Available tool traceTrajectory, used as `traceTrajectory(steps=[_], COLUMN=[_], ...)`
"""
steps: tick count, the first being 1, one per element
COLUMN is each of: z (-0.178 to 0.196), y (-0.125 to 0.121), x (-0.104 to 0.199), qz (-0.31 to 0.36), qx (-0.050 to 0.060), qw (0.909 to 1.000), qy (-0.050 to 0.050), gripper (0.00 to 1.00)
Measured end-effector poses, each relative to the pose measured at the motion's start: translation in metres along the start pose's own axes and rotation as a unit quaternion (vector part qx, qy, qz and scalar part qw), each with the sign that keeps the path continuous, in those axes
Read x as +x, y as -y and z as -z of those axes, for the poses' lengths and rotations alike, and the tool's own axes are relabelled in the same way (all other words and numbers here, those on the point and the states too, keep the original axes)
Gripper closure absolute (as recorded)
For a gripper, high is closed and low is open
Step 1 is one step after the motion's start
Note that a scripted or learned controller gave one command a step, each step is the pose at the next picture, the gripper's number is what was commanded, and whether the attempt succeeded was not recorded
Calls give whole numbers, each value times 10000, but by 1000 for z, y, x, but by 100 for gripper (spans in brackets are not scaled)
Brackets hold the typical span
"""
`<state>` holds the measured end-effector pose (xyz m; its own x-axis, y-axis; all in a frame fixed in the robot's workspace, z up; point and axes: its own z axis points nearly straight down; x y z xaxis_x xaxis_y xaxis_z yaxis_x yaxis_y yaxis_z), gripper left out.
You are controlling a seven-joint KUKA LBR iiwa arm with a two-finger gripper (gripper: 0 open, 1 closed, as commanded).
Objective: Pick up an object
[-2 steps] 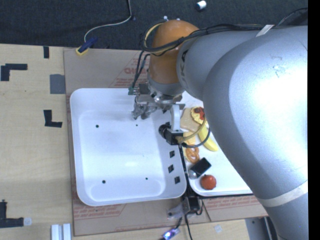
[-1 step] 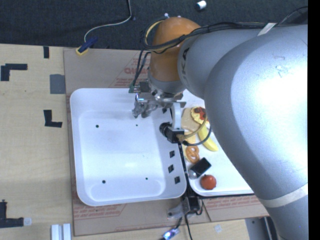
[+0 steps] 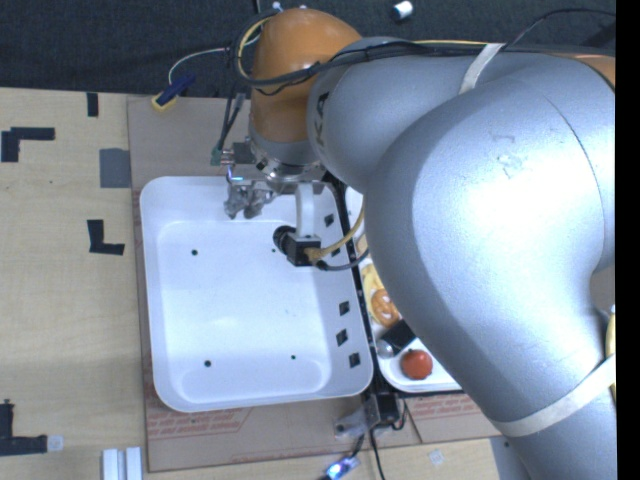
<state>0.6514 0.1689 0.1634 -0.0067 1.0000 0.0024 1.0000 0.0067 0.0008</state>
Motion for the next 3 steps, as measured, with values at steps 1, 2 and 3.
traceTrajectory(steps=[1,2,3], z=[9,18,27], y=[1,1,1], x=[-3,-3,-2], qz=[-10,-2,4], qx=[21,29,38], qw=[10000,10000,10000], qy=[10,11,10], gripper=[100,100,100])
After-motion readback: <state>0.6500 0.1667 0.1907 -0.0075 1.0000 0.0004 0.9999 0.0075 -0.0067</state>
